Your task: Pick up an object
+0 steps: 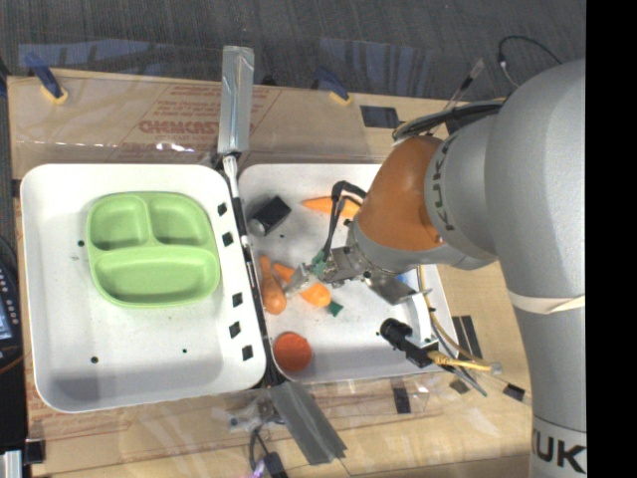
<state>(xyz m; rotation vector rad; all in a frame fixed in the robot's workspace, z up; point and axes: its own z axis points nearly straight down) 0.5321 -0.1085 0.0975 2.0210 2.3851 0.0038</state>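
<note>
The gripper point(317, 275) hangs low in the right bin point(398, 366) — an orange piece point(317, 294) lies just below it. Finger state: cannot tell.

One camera is fixed above the surface point(119, 436) and looks down at a slant. It sees both white bins, the left bin point(50, 297) and the right bin point(348, 361), from a middle distance. The grey arm point(528, 197) enters from the right and stands nearest the lens.
</note>
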